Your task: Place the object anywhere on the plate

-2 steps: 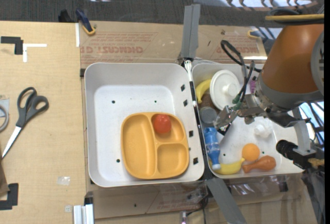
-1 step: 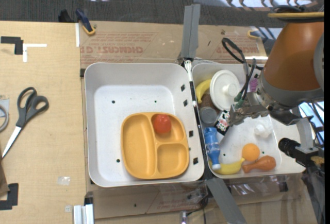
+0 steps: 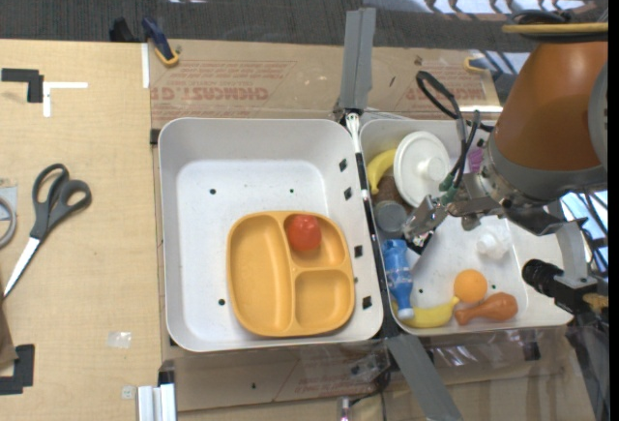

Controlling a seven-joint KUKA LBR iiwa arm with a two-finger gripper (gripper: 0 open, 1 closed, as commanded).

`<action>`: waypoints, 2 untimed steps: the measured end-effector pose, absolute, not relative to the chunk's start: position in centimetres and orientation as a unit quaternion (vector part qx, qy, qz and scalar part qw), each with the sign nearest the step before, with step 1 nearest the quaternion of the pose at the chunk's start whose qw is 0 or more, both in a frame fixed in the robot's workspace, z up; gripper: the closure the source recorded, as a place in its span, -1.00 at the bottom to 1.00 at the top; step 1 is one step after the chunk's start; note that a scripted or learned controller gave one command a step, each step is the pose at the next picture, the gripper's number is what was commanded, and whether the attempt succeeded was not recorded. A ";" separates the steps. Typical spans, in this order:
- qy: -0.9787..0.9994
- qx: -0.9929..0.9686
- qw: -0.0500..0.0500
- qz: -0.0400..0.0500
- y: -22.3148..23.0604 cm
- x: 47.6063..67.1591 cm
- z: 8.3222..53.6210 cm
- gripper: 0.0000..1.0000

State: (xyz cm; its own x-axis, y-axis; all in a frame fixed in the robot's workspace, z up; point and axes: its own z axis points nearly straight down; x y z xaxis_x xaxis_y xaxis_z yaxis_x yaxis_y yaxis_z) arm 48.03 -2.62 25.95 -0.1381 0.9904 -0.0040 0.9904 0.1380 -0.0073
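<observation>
A yellow divided plate (image 3: 261, 279) lies in the left bin (image 3: 193, 177). A red tomato-like object (image 3: 305, 232) rests in the plate's upper right compartment. My gripper (image 3: 422, 219) hangs over the right bin (image 3: 513, 264), near its left side, above a blue bottle (image 3: 397, 272) and a grey can (image 3: 389, 215). The fingers point down and left with nothing visible between them. The arm's orange band (image 3: 556, 105) fills the upper right.
The right bin holds a white lid (image 3: 422, 165), a banana (image 3: 381, 167), another yellow banana (image 3: 430, 315), an orange ball (image 3: 470, 285), a brown drumstick (image 3: 489, 309) and a small white piece (image 3: 493, 245). Scissors (image 3: 44, 211) lie on the bench at left.
</observation>
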 end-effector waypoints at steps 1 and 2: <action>-0.755 -0.656 0.001 0.005 -2.7 48.1 26.8 1.00; -0.755 -0.656 0.001 0.005 -2.7 48.1 26.8 -1.00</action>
